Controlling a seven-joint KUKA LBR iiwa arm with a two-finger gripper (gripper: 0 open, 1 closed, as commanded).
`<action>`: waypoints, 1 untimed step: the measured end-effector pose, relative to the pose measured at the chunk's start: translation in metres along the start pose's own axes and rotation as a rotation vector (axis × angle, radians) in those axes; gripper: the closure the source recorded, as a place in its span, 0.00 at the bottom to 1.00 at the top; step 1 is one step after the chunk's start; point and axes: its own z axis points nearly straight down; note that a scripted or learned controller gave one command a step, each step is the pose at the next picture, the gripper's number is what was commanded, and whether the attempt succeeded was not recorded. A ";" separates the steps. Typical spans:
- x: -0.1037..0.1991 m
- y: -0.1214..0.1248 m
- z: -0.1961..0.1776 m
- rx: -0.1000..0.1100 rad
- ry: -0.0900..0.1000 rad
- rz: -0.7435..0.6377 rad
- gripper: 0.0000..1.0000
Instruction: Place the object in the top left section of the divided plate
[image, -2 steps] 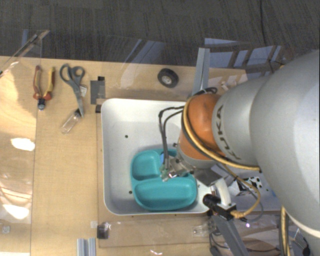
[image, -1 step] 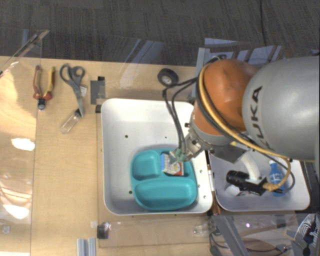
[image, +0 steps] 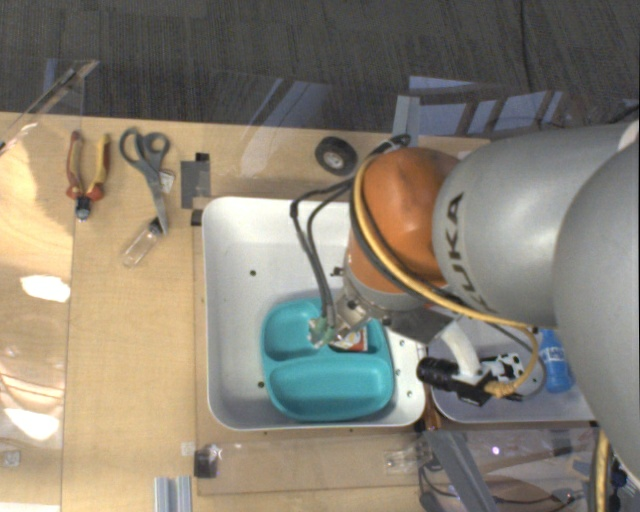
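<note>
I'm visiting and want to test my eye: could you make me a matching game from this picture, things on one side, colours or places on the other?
Things:
1. divided plate
2. scissors
3. roll of tape
4. band above the arm's wrist

Descriptions:
A. orange
B. teal, inside the left bin
C. black ring on the bench past the bin's far edge
D. grey-handled, on the bench left of the bins

Pairs: 1-B, 2-D, 3-C, 4-A

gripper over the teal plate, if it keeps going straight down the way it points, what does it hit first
Probably the teal divided plastic plate in the left white bin. The gripper points down over the plate's upper sections, near a small red-orange object. Depth is unclear, so it may meet that object before the plate itself.
</note>
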 end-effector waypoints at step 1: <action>-0.057 -0.044 0.001 0.000 -0.001 0.324 1.00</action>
